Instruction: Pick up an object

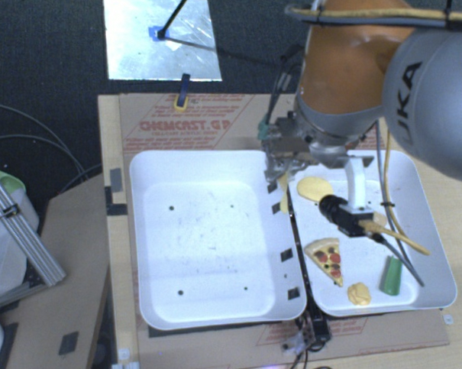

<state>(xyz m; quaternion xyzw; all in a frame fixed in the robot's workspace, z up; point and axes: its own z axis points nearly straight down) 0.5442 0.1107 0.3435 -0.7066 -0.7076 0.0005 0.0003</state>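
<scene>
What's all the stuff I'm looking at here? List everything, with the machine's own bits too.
left bin: one, white, on the cardboard
right bin: one, white, beside the left bin
oval piece: one, pale yellow, right bin, far end
pizza slice: one, yellow with red spots, right bin, by the dividing wall
lump: one, yellow, right bin, near edge
block: one, green, right bin, beside the lump
cardboard sheet: one, brown with red lettering, under both bins
metal sheet: one, silvery, beyond the bins
arm: one, grey and orange, over the right bin
gripper: one, dark, over the dividing wall
</scene>
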